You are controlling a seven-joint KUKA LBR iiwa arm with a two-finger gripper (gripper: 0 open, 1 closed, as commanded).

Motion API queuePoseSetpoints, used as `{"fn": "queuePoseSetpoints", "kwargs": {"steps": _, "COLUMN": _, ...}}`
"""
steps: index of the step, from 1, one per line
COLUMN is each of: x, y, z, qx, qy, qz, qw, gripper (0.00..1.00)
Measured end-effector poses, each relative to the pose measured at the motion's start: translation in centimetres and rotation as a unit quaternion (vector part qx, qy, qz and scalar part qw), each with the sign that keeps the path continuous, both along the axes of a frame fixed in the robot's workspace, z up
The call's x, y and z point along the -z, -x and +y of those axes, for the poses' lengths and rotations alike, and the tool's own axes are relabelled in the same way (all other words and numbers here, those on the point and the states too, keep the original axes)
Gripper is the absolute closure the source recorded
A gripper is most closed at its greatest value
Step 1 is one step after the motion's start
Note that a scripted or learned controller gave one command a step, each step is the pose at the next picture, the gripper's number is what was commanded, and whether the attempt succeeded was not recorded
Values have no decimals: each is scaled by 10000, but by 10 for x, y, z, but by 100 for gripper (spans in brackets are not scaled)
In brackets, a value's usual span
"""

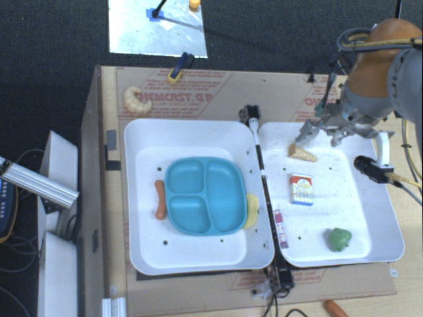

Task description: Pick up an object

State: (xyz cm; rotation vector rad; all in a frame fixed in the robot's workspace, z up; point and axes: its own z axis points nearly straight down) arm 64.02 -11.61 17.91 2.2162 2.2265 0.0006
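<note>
The right bin [370, 256] holds a tan wedge [303, 153] near its far left corner. A small red, white and blue box [301, 189] lies in the middle and a green lump [339, 239] near the front. My gripper [322, 137] hangs over the bin's far edge, just right of and above the tan wedge. It is open, with nothing between its fingers; the left finger [307, 135] ends close above the wedge.
The left bin [142, 144] holds a blue divided plate [203, 195], a sausage [160, 199] to its left and a yellow piece [252, 210] at its right edge. A slim pink item [279, 226] lies by the divider. A pale croissant shape [135, 99] sits on the cardboard behind.
</note>
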Motion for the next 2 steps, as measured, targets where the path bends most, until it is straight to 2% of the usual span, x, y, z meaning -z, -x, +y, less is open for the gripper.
{"fn": "queuePoseSetpoints", "kwargs": {"steps": 1, "x": 95, "y": 45, "z": 5, "qx": 17, "qy": 1, "qz": 0, "qw": 10000, "gripper": 0}}
{"fn": "queuePoseSetpoints", "kwargs": {"steps": 2, "x": 84, "y": 44, "z": 5, "qx": 12, "qy": 1, "qz": -15, "qw": 10000, "gripper": 100}}
